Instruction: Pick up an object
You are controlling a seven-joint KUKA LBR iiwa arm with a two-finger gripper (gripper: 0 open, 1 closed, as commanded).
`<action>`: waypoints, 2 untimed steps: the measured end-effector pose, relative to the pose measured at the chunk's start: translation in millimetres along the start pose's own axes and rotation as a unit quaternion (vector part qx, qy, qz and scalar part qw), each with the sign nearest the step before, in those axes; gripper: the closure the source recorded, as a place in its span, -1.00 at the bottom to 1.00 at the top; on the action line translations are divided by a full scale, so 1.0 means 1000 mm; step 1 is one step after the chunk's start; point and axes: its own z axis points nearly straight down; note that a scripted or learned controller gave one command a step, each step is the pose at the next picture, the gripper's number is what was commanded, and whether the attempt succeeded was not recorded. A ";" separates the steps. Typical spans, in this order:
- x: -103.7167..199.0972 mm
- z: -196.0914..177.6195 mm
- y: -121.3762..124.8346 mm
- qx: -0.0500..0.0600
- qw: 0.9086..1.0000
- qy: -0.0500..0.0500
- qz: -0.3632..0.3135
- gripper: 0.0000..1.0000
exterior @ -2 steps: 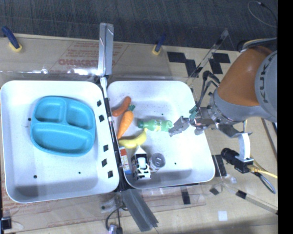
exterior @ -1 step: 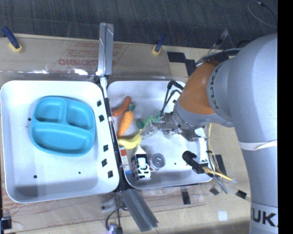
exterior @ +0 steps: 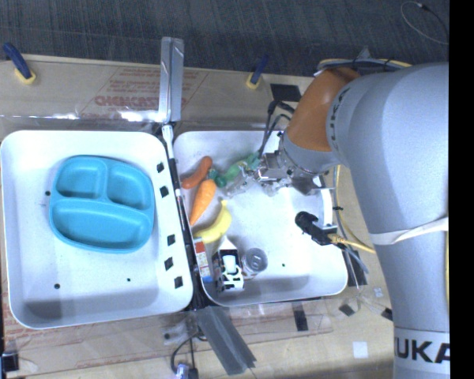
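Closing in on small green-and-clear plastic item (exterior: 235,172).
Claw (exterior: 262,172) just right of it, spread unreadable; best centred before closing, clear of orange carrot (exterior: 203,201).

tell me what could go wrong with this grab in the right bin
The gripper sits at the green object, which lies close to the carrots and banana; closing may nudge or catch a neighbour instead. The items crowd the bin wall, so a finger might strike it.
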 end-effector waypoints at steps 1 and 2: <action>-0.020 0.000 0.047 0.001 1.000 0.000 0.001 -1.00; -0.019 -0.009 0.045 0.005 1.000 0.000 -0.003 1.00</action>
